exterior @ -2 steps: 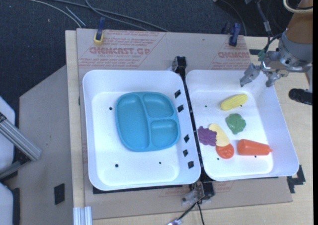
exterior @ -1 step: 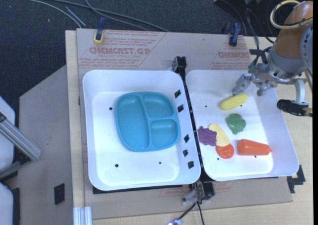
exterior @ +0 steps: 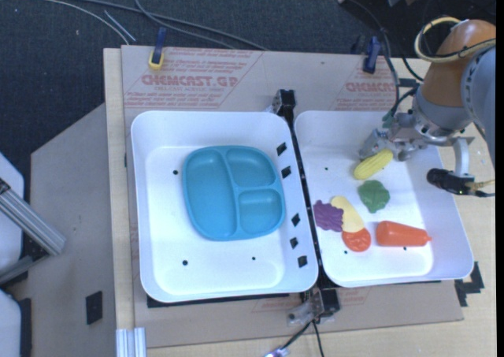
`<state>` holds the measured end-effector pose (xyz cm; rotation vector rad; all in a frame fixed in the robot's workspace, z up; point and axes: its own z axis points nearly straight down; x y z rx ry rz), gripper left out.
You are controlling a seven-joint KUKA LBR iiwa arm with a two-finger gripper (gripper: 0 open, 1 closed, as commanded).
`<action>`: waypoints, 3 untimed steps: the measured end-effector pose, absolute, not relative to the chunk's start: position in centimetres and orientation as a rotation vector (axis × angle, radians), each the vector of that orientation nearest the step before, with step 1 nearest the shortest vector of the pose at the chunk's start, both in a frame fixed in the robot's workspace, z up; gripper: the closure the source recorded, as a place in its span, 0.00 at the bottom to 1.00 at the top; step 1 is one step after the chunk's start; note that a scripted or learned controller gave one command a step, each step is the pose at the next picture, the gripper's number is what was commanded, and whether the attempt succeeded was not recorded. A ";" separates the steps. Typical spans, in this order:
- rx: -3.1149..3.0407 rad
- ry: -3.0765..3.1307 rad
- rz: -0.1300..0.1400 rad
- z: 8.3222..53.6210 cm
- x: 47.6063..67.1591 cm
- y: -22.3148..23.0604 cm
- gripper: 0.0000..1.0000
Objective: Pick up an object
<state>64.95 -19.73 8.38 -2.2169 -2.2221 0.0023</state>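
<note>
Across the tabletop (exterior: 205, 72) we see a sheet of brown protective paper printed in red with "CHEMCAST GP", readable above the left bin (exterior: 157, 269) and repeated above the right bin (exterior: 441, 257). A yellow clamp (exterior: 157, 54) and a blue clamp (exterior: 370, 54) pin the sheet at its far edge.

We take the right bin as our landmark. Over its far right corner the grey arm (exterior: 461, 72) with its orange band bends down, and the end effector (exterior: 387, 147) sits low inside the bin's far part, just above a yellow corn cob (exterior: 373, 164). We cannot tell whether it touches the corn.

Toward the near side of the bin from the corn lies a green broccoli-like toy (exterior: 374, 195). Nearer still we see an orange carrot (exterior: 402, 234), a red tomato-like piece (exterior: 357, 239), a pale yellow piece (exterior: 347, 213) and a purple grape cluster (exterior: 327, 215), the grapes closest to the wall shared with the left bin.

Left of the right bin, the other bin holds a blue divided tray (exterior: 233, 191).
</note>
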 end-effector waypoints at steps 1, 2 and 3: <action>-2.219 -2.226 -0.001 9.7 65.1 -19.7 1.00; -2.226 -2.227 -0.006 16.3 65.2 -20.2 1.00; -2.226 -2.228 -0.006 22.7 65.4 -20.8 1.00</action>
